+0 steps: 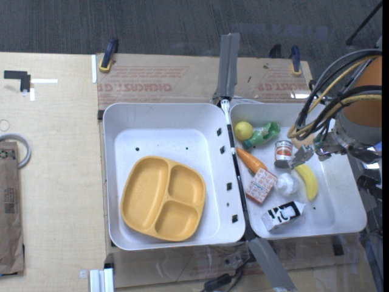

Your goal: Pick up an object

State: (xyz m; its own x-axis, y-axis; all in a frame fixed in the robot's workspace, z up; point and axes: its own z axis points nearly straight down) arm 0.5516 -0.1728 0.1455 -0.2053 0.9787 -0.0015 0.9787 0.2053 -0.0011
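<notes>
Camera view: the claw [302, 155] hangs low in the right bin [349, 221], grip state impossible to tell; small can [283, 152] just to its left, banana [307, 181] right below it, carrot [251, 160] and lemon [244, 130] further left

Bench [55, 163]: two white bins side by side, left bin [115, 163], right bin [340, 218]; brown paper bag [9, 212] at left edge.
</notes>
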